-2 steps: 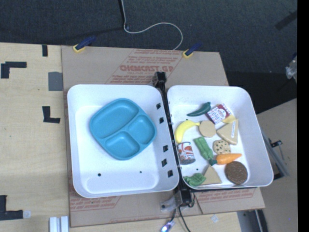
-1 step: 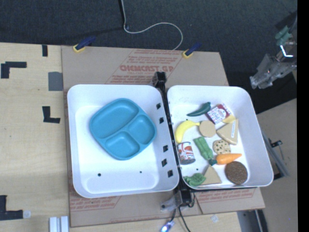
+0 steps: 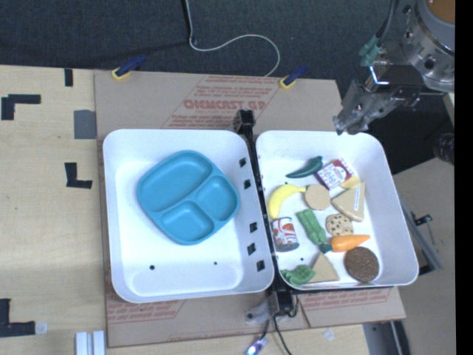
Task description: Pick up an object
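Above the right white bin's [image 3: 384,161] far corner I see my end effector [image 3: 353,122]; its grip I cannot tell. Small toy foods, including a curved yellow banana [image 3: 283,197], lie inside that bin.

From a fixed perch above the bench, the one camera looks down at a slant, far enough back to take in both the left bin [image 3: 118,198] and right bin [image 3: 388,198], with the arm [image 3: 425,28] entering from the right.
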### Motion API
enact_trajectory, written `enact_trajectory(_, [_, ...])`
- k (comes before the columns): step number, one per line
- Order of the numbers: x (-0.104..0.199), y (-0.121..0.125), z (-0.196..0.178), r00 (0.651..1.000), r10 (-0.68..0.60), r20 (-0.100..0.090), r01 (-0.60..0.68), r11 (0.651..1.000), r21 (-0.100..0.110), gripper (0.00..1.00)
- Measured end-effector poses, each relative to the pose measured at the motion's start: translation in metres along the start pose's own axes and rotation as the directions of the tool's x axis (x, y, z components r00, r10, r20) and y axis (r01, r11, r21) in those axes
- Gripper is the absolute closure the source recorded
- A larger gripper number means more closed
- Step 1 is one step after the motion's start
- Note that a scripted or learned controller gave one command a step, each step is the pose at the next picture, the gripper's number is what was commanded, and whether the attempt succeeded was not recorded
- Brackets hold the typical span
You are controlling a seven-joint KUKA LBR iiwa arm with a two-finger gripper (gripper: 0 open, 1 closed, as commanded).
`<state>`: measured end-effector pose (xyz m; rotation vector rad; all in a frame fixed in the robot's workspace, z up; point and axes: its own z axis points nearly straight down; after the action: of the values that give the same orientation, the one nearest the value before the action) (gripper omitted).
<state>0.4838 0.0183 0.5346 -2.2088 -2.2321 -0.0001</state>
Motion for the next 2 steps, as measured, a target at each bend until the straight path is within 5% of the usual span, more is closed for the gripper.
enact_trajectory(1, [0.13,0.0,0.001,1.0,-0.006,-0.001,0.006,1.0,0.001,1.0])
enact_trajectory(2, [0.174,0.001,0.001,1.0,0.004,0.001,-0.004,1.0,0.0,1.0])
